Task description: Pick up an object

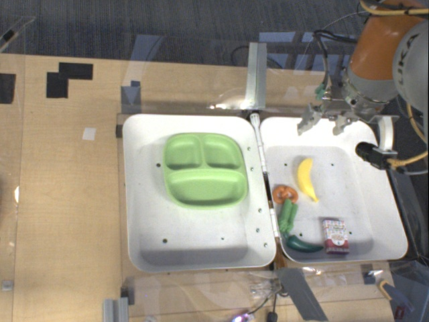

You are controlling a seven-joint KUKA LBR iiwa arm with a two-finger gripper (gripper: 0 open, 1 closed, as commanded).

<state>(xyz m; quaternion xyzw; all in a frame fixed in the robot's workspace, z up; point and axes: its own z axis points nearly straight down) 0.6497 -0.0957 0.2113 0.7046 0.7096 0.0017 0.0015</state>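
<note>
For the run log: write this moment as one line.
tool open, above right bin's far edge | holding nothing | yellow banana in right bin | green divided plate in left bin

Yellow banana (306,178), tomato (285,193), green peppers (288,215), red carton (335,236), lying in right bin (375,180)

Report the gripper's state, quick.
Gripper: open, holding nothing, above the far edge of the right bin, apart from the banana.

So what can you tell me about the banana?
The banana is yellow, smooth and gently curved, and looks like a plastic toy. It lies flat on the floor of the right bin, running from upper left to lower right. Nothing touches it; a small orange thing sits just beside its lower end.
</note>
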